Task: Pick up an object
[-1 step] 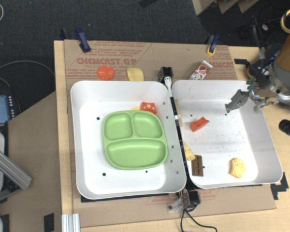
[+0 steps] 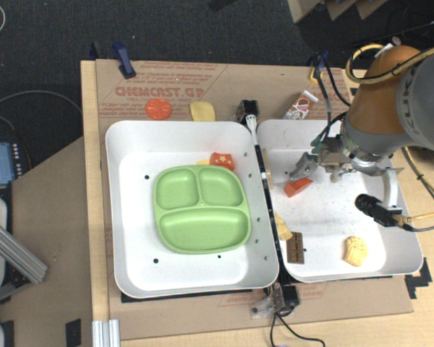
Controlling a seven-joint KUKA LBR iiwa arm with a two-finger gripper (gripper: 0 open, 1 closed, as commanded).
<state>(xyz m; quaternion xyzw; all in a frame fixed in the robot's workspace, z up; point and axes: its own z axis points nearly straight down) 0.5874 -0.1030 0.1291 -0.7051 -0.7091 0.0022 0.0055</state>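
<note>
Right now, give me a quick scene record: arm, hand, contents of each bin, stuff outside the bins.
arm: reaches in from the right, over the right bin
hand: low in the right bin, just above the orange-red piece
right bin contents: orange-red piece, yellow piece, brown block
left bin contents: green divided plate, red item at its far edge
outside the bins: orange disc, yellow item, small packet

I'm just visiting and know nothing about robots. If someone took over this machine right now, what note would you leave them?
Gripper: low in the right bin, just above the red piece; I can't tell if it grips anything.
Also in that bin: brown block, yellow piece.
Left bin: green tray, red item behind it.
Done: nothing visibly lifted.
Left: grasp and lift one object, likely the red piece.
</note>
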